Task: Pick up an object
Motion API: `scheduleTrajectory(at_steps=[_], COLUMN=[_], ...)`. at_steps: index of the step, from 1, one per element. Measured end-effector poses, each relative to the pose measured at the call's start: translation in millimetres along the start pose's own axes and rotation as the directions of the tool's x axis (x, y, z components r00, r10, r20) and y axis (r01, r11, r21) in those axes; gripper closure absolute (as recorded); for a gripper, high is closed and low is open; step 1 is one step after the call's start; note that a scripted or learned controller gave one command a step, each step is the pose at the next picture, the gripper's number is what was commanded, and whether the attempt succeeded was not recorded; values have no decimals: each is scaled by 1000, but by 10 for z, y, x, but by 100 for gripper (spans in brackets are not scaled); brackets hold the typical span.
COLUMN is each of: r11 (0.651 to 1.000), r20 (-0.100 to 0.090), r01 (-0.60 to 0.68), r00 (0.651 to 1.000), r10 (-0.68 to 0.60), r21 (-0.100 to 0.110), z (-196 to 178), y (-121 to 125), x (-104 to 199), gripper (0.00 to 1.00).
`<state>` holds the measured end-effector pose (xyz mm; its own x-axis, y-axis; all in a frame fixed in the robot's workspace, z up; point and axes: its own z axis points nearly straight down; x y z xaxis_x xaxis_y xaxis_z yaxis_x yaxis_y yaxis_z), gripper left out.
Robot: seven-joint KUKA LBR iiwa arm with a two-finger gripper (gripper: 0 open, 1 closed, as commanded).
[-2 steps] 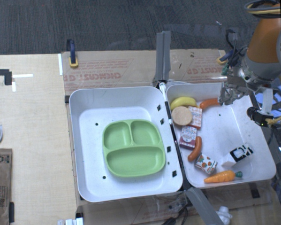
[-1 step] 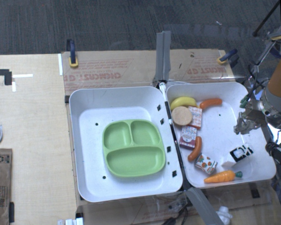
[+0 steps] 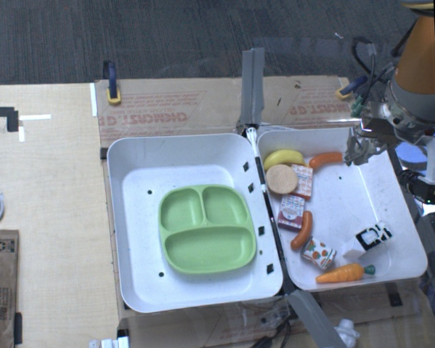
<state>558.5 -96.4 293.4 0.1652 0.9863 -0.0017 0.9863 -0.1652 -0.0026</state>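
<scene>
Over right bin's top-right | gripper (image 3: 359,151) state unclear | sausage (image 3: 325,159) just left, apart

Both white bins, the left (image 3: 128,211) and the right (image 3: 393,197), look like smooth plastic with a slight gloss, and the green divided plate (image 3: 206,228) looks like matt plastic. The bench (image 3: 51,185) has a pale, matt wood-like surface, and a sheet of brown cardboard (image 3: 199,109) with red print lies behind the bins. The carrot (image 3: 340,274) and the banana (image 3: 283,157) look like smooth plastic toys.
</scene>
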Motion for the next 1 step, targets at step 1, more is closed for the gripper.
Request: scheduleTrajectory(at_steps=[1], r11=[980], r20=[0], r01=[-198], r00=[980], r10=[198], r21=[3], z=[557], y=[-563], x=[-372], gripper=[100])
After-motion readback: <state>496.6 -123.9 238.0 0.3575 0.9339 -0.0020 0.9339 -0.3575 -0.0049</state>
